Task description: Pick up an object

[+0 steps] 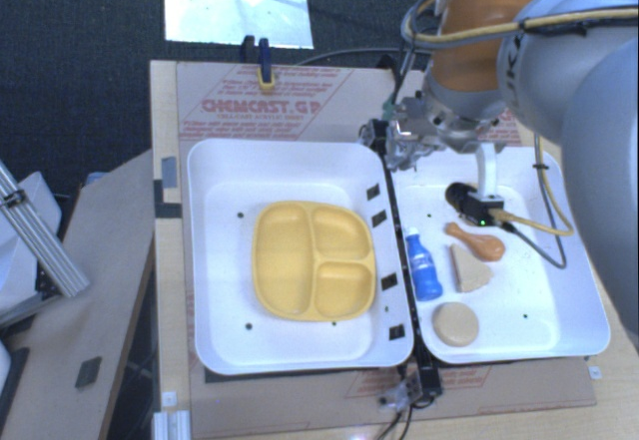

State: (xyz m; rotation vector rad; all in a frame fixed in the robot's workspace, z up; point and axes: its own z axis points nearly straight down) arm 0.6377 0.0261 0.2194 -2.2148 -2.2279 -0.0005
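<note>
The right bin (574, 328) holds a small blue bottle (423, 268) lying by its left wall, a tan chicken drumstick (478, 241), a pale wedge of bread (470, 270) and a round beige bun (455, 324). My gripper (402, 143) hangs over the far left corner of that bin, close to the wall between the bins. It is well behind the bottle and the drumstick and touches none of them. The wrist and arm cover its lower part.
In the left bin (215, 189) lies a yellow divided plate (313, 259). The big grey arm (589, 69) covers the right bin's far right side. A cardboard sheet (270, 99) lies under the bins, with a clamp (265, 64) on its far edge.
</note>
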